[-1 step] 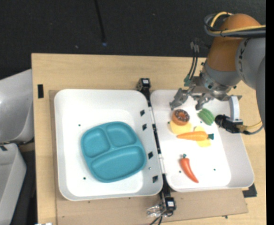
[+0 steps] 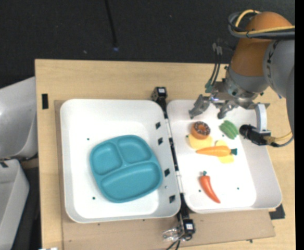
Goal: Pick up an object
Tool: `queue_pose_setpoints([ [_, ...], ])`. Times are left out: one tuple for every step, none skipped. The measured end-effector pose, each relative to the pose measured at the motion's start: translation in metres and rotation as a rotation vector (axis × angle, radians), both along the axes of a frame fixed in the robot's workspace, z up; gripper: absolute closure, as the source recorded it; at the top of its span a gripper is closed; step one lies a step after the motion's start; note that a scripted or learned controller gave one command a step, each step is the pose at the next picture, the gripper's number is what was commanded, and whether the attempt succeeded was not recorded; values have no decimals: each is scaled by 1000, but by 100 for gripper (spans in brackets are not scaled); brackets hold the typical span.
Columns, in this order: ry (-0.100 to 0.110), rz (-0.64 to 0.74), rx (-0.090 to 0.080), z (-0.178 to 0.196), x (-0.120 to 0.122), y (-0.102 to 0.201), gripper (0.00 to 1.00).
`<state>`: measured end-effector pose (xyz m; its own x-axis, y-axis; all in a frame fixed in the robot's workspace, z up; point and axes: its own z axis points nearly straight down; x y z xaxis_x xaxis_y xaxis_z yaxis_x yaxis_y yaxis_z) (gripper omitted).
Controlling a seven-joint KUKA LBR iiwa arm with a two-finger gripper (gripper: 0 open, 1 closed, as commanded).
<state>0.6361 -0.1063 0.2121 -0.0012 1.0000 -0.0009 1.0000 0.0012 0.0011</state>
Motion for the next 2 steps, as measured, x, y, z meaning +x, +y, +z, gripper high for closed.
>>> queue_pose_setpoints([
  [4, -2, -1, -48, -9, 1, 0],
  [-13, -2, -6, -103, -7, -7, 0],
])
